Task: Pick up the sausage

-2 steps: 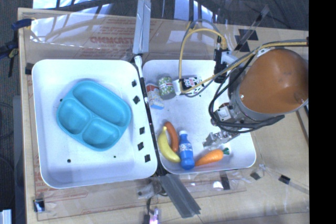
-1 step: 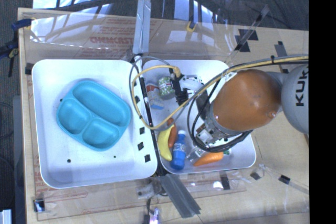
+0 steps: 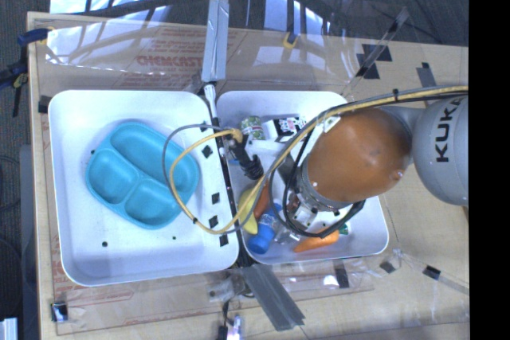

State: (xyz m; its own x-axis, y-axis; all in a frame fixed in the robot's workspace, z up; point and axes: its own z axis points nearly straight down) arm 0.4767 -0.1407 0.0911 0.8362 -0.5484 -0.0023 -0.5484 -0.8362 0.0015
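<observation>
Camera view leaves the gripper (image 3: 301, 211) unreadable (wide or narrow, I cannot tell); the likely sausage (image 3: 260, 203) looks light, smooth, slippery, best pinched across its middle.

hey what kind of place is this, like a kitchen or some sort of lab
Most likely a robotics lab bench, not a kitchen: a KUKA arm reaches into the right of two white bins, which holds small jumbled items, and a blue divided tray lies in the left one.
</observation>
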